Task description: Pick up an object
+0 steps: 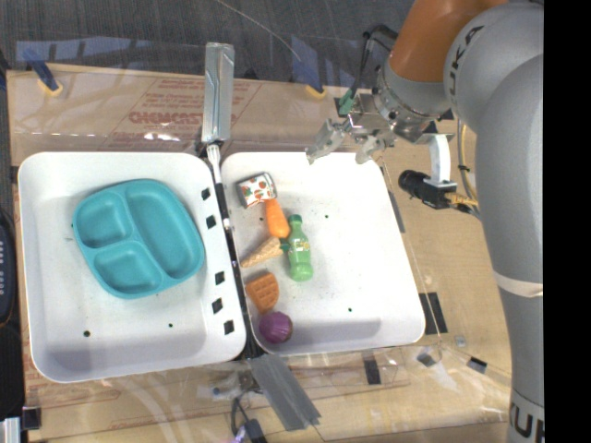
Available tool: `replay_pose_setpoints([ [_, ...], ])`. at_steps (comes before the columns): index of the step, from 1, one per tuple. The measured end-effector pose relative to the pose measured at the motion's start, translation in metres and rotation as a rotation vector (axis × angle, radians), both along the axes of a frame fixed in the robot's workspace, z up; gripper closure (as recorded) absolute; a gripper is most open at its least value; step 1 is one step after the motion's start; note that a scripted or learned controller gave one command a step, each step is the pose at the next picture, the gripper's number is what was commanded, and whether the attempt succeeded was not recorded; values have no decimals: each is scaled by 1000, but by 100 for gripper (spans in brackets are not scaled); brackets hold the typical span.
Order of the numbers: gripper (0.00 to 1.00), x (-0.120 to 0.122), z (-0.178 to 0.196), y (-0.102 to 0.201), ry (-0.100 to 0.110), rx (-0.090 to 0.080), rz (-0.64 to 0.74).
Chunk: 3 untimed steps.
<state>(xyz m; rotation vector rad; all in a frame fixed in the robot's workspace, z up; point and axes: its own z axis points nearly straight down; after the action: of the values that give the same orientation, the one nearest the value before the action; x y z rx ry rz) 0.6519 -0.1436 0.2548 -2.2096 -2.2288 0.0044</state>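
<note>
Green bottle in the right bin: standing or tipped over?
Tipped over. The green bottle lies flat on the floor of the right bin, its length running along the bin, cap end up beside the carrot.

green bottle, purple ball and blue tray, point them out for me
green bottle (298,249), camera view, middle of its body
purple ball (274,326), camera view, its top face
blue tray (138,237), camera view, the ridge between its compartments

Dark carpet-like floor (111,3) behind wooden bench (462,293).

Smooth matt white plastic bins (388,247), a glossy teal plastic plate (138,236), clear plastic sheeting (120,109) behind.
</note>
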Motion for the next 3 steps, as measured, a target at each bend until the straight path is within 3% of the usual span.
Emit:
replay_pose_setpoints([
  [1,0,-12,-146,48,13,2,57],
  [2,100,-8,-129,47,2,0,60],
  [3,100,4,-160,31,3,0,-289],
])
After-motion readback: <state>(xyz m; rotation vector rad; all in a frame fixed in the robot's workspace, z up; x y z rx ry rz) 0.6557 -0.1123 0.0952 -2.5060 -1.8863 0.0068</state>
